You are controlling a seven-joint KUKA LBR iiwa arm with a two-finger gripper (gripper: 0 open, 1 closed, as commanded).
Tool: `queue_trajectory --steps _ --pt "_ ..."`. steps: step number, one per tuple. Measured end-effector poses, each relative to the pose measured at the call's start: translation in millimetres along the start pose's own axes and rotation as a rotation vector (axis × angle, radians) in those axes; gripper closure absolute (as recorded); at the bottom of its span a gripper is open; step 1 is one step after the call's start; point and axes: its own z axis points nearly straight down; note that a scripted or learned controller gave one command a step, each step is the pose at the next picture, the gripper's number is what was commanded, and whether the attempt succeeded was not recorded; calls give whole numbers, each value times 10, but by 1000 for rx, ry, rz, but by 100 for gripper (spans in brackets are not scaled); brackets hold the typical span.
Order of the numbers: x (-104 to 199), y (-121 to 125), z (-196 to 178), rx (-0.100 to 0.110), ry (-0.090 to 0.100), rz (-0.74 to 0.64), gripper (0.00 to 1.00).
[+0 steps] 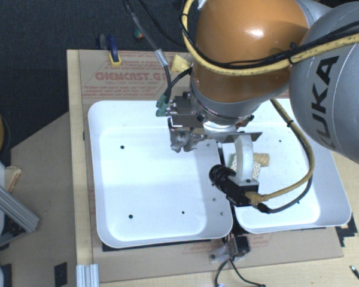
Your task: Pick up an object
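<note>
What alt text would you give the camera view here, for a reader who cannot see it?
A grey KUKA arm with a large orange band reaches in from the right, its gripper low over the left bin. In the right bin, a small tan object lies partly hidden behind the arm's hardware. Both white bins sit on a bench.

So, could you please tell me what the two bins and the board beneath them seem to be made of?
The left bin and right bin look like thin moulded plastic, white and smooth, with rounded corners and a soft sheen. The board looks like brown cardboard or fibreboard, matt, with red print; which of the two is hard to tell.
</note>
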Motion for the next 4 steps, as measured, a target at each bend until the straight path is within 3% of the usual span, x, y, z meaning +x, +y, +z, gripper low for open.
queue_trajectory --steps 1,2,3,4 --pt "436 174 -1539 -29 12 1 100" --pt "-149 29 -1732 -17 4 12 100" --pt "420 -4 -678 1 -2 1 100" --pt "-549 15 -1071 -17 2 17 100"
